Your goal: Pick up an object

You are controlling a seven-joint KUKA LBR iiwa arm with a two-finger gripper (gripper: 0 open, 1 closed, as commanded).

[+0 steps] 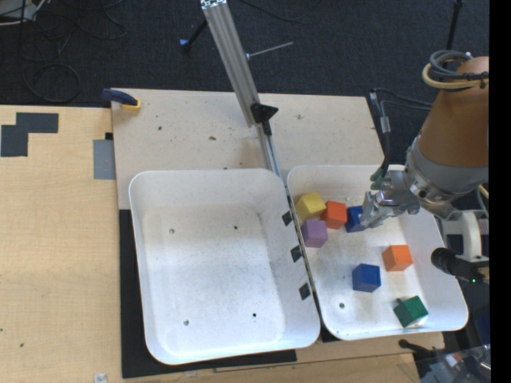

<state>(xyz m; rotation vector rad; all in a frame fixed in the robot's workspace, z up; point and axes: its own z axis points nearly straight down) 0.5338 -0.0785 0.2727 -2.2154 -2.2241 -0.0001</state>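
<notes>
My gripper [369, 214] hangs low over the right bin [447, 313], reaching in from the right below the orange-banded wrist. A small blue block [354, 219] sits right at its tip, partly hidden by it. Just left of that lie a red-orange block [336, 213], a yellow block [310, 206] and a purple block [314, 232], bunched near the bin's left wall. Nearer the front of the same bin lie a second blue block [366, 278], an orange block [397, 257] and a green block [411, 310].
The left bin [152, 214] stands beside the right one, with black clips [295, 253] along the shared wall. A slanted aluminium bar [235, 54] rises behind the bins. The arm's grey body [447, 174] overhangs the right bin's far right side.
</notes>
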